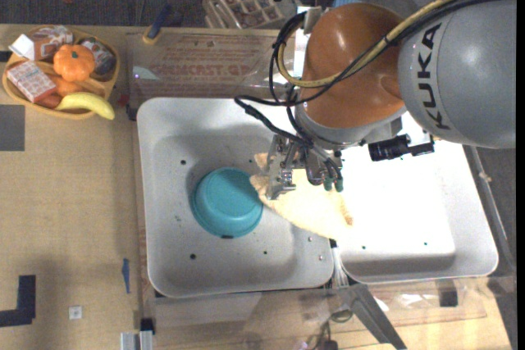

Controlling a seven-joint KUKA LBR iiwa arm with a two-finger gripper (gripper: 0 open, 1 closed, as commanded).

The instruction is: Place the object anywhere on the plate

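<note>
A teal bowl (227, 202) lies upside down in the left bin (164, 176), near its middle. Just right of it a pale yellow plate (312, 215) rests tilted across the wall between the two bins, its left edge touching the bowl. My gripper (302, 175) hangs over the plate's upper left part, close to the bowl's right rim. A small tan piece (262, 163) shows at the gripper's left side; I cannot tell whether it is held or part of the plate. The arm's wrist hides what lies directly under the gripper.
The right bin (426, 234) lies under the arm's big grey and orange body (361, 70). A basket of toy fruit (61, 74) stands on the bench at far left. A cardboard box (205, 65) runs along the back of the left bin.
</note>
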